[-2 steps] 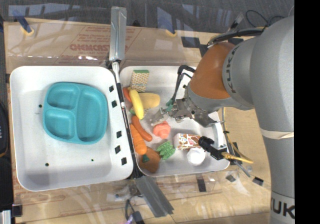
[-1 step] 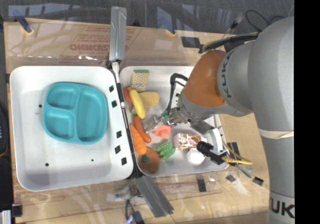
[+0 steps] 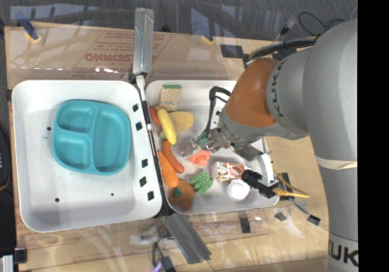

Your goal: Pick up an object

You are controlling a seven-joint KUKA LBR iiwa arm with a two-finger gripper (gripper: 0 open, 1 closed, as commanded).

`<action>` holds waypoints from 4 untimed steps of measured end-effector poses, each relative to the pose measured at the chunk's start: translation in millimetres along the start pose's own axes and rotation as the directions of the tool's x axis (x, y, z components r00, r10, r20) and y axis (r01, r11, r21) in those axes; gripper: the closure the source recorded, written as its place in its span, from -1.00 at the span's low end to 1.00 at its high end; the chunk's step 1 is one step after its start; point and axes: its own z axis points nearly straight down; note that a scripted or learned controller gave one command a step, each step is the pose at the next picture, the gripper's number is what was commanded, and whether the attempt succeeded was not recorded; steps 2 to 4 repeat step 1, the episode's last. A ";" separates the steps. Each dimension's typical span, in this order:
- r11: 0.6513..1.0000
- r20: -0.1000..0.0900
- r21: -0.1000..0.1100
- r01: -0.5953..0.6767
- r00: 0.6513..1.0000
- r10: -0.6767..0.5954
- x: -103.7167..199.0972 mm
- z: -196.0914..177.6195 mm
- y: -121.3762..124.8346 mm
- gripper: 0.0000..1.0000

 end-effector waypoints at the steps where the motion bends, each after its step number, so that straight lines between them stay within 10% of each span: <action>1: 1.000 -0.001 -0.002 -0.021 1.000 0.021 45.4 -90.6 100.5 1.00; 4: 1.000 -0.001 -0.002 -0.021 1.000 0.021 45.4 -90.6 100.5 1.00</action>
